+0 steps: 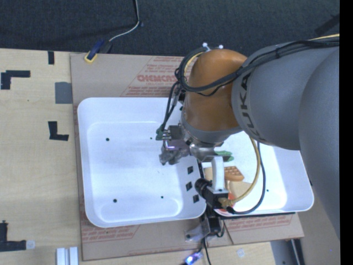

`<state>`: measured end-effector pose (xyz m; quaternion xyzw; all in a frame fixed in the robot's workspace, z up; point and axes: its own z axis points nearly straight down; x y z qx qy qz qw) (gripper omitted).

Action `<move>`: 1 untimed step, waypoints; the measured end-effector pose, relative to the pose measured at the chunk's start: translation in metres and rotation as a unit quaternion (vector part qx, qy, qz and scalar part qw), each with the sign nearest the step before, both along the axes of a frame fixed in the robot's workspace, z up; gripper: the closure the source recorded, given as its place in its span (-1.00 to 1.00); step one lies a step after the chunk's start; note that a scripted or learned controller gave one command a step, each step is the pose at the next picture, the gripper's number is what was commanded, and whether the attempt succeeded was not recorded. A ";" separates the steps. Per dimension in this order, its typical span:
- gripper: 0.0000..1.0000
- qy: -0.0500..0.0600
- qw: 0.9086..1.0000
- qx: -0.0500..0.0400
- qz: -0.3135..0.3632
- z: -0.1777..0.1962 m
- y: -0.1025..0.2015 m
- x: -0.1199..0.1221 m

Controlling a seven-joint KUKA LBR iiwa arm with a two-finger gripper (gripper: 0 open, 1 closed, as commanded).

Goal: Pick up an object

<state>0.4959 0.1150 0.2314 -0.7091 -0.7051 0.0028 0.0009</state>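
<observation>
Small orange waffle-like toy (234, 174) lies in right bin (287, 203), partly hidden by arm (276, 93). Prob. light, stiff plastic, a bit slick; best pinched across its short sides. Arm reaches in from right, orange band above wrist, gripper (170, 148) pointing down over the bins' shared edge; claw state can't be told.

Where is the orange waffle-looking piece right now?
In the camera view, the orange waffle-patterned piece lies in the right bin, close to the divide between the bins, just under the arm's wrist and beside a pale tan piece.
</observation>
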 end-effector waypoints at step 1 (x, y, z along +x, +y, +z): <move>-1.00 -0.001 1.000 0.001 0.003 0.000 0.005 0.000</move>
